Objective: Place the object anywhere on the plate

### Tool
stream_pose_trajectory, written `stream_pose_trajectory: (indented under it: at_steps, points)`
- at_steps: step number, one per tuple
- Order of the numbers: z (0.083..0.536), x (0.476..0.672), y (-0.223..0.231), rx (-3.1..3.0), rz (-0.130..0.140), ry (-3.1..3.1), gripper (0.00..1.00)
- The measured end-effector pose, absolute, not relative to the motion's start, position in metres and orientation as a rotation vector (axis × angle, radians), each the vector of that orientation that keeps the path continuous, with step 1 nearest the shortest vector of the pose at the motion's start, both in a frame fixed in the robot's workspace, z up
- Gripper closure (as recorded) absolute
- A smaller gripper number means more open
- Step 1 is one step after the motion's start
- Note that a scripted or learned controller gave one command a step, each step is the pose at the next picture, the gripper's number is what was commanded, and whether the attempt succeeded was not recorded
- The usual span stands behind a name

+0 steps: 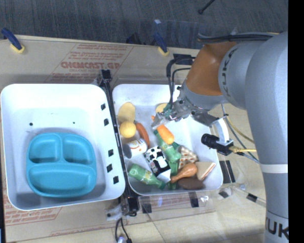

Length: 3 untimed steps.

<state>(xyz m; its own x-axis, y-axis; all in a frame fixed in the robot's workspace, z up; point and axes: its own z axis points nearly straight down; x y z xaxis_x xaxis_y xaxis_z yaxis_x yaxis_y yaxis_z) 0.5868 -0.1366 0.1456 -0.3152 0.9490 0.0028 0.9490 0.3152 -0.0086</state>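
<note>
A blue divided plate [62, 164] lies in the left white bin [15, 100]. The right bin [142, 91] holds a heap of toy food. My gripper [163, 116] hangs low over the middle of that bin, just above an orange toy [165, 134] with a green piece [170, 151] under it. A small orange bit shows at the gripper's tip, and I cannot make out whether anything is held. The orange-banded wrist [209, 75] covers the bin's back right corner.
Near the divider lie two yellow toys [125, 111], a carrot [143, 131] and a white-and-orange ball [138, 146]. Toward the front sit a black-and-white toy [156, 159], a green bottle [142, 174] and a drumstick [185, 172]. Clamps [105, 76] line the wall between the bins.
</note>
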Motion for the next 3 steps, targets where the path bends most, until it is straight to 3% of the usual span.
stream_pose_trajectory:
  at_steps: [1, 2, 3]
  points:
    - [0.192, 0.593, -0.083, -2.307, 0.005, -2.127, 1.00]
    - [0.191, 0.617, -0.040, -2.694, 0.011, -1.605, 1.00]
    - [0.200, 0.616, -0.039, -2.676, 0.021, -1.623, 1.00]
